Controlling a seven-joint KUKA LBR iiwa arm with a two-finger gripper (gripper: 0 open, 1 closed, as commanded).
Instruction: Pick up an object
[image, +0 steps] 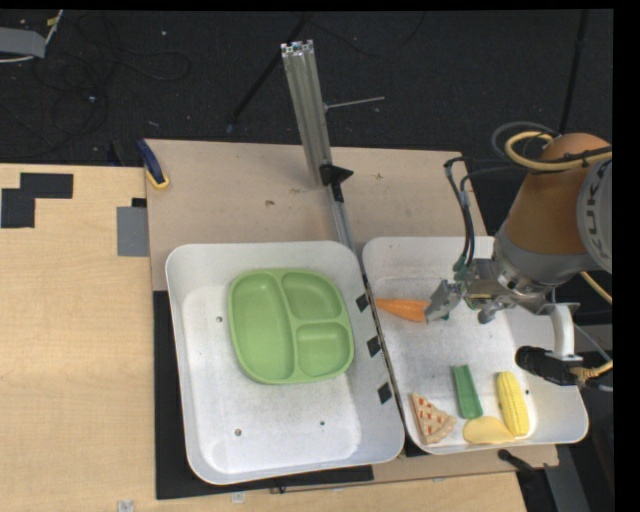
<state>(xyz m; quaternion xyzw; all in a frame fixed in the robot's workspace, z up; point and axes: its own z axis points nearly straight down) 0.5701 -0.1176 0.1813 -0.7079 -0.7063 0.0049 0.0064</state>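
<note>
A green plastic tray w/ three compartments (291, 326) is seen in the left white bin (200, 420). In the right white bin (400, 265) an orange toy carrot (402, 310) lies just beside the gripper (462, 305); its fingers (440, 300) are seen apart, nothing between them. The carrot should be straddled approx. mid-length before closing. The carrot's right end is hard to make out.

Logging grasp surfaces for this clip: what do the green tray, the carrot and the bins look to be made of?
Green tray: likely moulded plastic, matte, uniform colour, soft rounded compartment edges. Carrot: probably toy plastic, smooth, flat orange; too small to be sure. Bins: white rigid plastic by the look, dull and speckled with grey scuffs.
</note>
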